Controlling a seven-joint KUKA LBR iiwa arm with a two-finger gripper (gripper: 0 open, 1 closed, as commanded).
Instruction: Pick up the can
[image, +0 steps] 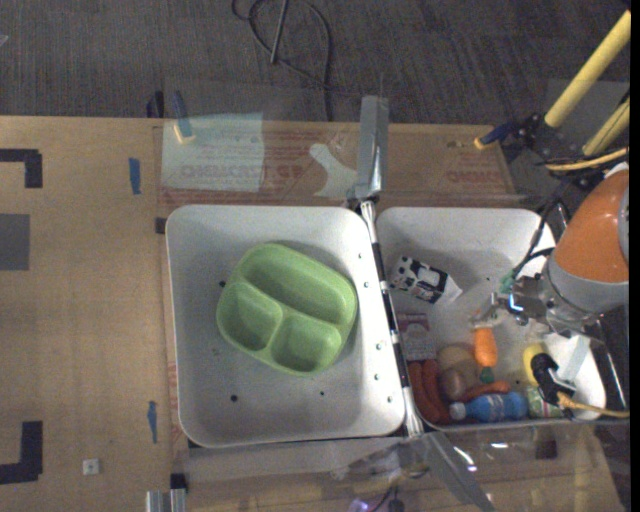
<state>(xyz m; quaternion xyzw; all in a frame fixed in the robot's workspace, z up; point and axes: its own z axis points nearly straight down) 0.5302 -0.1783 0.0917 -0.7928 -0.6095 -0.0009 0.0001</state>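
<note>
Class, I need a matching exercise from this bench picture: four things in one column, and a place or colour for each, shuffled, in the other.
Things:
1. divided plate
2. black-and-white can
3. carrot
4. blue bottle

Descriptions:
A. orange, upright in the right bin
B. green, in the left bin
C. lying along the right bin's near edge
D. by the right bin's left wall, far half

Pairs: 1-B, 2-D, 3-A, 4-C

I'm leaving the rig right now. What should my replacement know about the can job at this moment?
Gripper: over the right bin, above the clutter; whether it is open or shut can't be told, and nothing is seen held.
Can: I can't pick it out for certain among the items at that bin's near edge.
Green plate: alone in the left bin.
Done: no pick visible. Left: find the can, grasp, lift.
</note>
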